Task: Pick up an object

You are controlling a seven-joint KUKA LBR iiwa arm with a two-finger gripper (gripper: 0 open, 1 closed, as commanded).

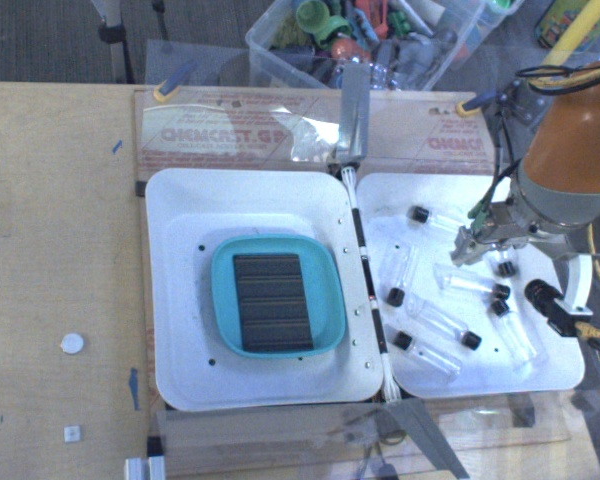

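Wooden bench (50,218), right bin (550,368) – clear black-capped vials (435,325) lying at varied angles, gripper (472,245) above – finger state unclear.

A pale wooden table (50,218) fills the left, a small white disc (72,344) lying on it, while beyond its far edge a clear tub (280,43) of bright toys sits on grey floor (210,8).

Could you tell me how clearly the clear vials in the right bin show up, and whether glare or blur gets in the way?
In the camera view, the clear vials nearly vanish against the right bin, so mainly their black caps stand out; glare shines off the plastic film on the cardboard behind the bins; the arm looks soft; the gripper is too blurred to read.
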